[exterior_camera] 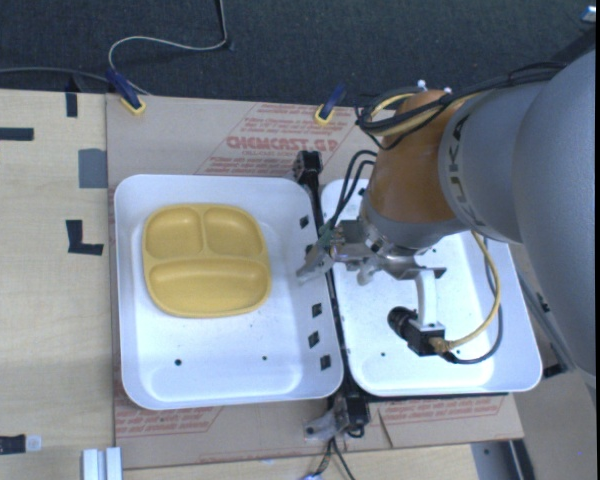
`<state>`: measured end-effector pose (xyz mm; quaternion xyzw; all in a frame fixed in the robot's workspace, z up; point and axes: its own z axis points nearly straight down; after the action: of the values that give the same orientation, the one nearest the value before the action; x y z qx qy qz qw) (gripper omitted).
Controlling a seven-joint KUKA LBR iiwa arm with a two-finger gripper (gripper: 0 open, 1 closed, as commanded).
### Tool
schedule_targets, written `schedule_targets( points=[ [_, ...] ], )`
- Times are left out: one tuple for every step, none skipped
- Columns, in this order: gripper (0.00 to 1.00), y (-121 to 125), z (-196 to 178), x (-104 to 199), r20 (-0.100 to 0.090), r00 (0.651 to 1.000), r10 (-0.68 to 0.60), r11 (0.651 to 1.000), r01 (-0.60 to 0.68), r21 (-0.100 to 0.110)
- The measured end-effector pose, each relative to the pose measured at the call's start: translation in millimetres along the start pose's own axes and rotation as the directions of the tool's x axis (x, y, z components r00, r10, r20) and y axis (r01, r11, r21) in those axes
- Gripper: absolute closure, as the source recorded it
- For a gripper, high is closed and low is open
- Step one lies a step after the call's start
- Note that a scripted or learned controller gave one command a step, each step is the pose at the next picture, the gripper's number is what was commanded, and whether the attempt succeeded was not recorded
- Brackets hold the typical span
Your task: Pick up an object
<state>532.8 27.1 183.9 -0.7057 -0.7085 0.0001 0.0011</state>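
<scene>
A yellow plate (206, 260) with three compartments lies flat in the upper half of the left bin (220, 360). My gripper (340, 255) hangs under the orange wrist band, over the left edge of the right bin (485, 366), close to the divide between the two bins. It is about a hand's width right of the plate and apart from it. The arm's bulk hides most of the gripper. Nothing shows as held.
The grey arm covers the upper right bin and the frame's right side. A black fitting with a yellow cable (414, 330) hangs off the arm over the right bin's floor. Black clips (314, 310) line the divide. Both bins rest on cardboard (270, 143).
</scene>
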Motion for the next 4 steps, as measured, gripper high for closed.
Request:
schedule_targets(
  points=[
    [0.0,-49.8,-0.1,-76.2,0.002,1.0,0.006,1.0,-0.006,0.0],
    [0.0,-50.2,93.4,-126.3,0.001,1.0,0.004,1.0,-0.004,0.001],
    [1.0,-50.0,84.1,-125.6,0.0,1.0,0.004,1.0,-0.004,0.001],
    [1.0,-50.1,75.0,-124.7,-0.002,1.0,0.003,1.0,-0.003,0.003]
  ],
)
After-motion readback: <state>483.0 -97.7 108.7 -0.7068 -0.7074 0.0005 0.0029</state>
